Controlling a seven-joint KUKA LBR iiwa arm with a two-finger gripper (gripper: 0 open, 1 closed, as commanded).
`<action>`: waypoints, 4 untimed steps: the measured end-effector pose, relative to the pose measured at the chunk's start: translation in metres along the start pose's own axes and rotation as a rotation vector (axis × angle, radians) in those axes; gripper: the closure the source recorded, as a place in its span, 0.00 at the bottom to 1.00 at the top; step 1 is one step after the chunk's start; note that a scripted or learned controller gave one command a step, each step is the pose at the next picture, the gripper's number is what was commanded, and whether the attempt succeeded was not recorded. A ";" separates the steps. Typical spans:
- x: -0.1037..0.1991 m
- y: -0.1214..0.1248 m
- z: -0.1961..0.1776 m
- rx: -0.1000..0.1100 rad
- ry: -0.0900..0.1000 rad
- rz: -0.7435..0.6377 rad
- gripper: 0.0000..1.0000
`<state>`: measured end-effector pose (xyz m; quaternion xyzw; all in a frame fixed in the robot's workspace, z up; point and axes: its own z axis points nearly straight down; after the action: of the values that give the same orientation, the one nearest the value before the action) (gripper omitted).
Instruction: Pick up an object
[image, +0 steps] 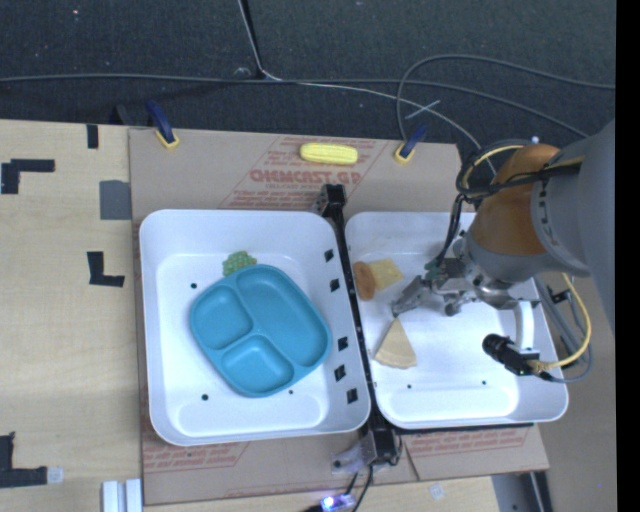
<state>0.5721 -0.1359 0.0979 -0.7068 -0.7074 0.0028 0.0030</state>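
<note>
The arm (520, 215) entered from the right edge of the frame, its orange band above the wrist, and reached down over the right bin (470, 405) at centre right. The gripper (412, 297) pointed left, low over the bin floor. Its fingers stood slightly apart with nothing between them. One fingertip lay just above a pale yellow wedge (396, 347); a tan bread-like piece (376, 277) sat just left of the gripper. The left bin (165, 235) held a blue divided plate (258, 328) and a green piece (238, 263) at the plate's upper edge. A yellow corn cob (328, 153) lay on cardboard above the bins.
</note>
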 end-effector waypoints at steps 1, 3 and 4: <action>0.001 0.002 -0.014 -0.005 0.000 -0.002 1.00; -0.005 0.013 -0.118 -0.013 -0.002 0.000 1.00; -0.005 0.013 -0.136 -0.009 0.000 0.000 1.00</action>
<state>0.5864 -0.1410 0.2333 -0.7068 -0.7075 -0.0003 -0.0004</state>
